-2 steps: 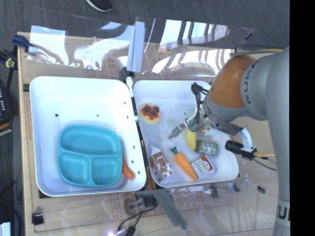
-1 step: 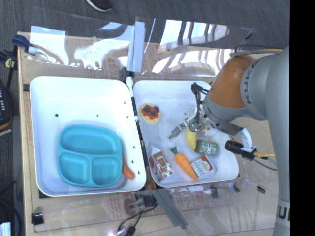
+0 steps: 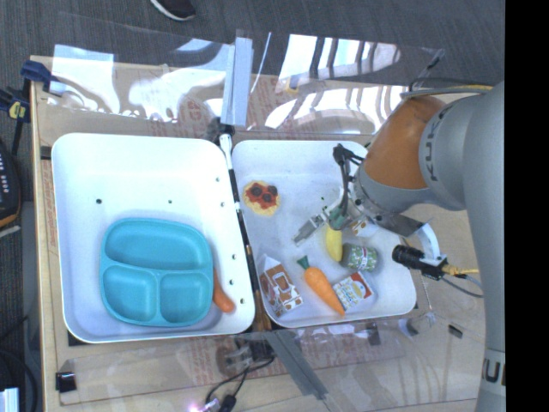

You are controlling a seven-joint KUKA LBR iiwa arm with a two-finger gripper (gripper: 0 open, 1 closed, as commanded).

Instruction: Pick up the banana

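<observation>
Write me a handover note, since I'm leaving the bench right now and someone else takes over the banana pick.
Gripper: low in the right bin, right over the banana's upper end. Whether it is open or shut cannot be told from this view.
Banana: lying on the right bin's floor, between the carrot and a small green can.
Done: the arm has reached the banana.
Left: confirm a grip, then lift the banana clear of the bin. Nothing shows it raised yet.
Left bin holds a blue tray; not part of this job.
</observation>
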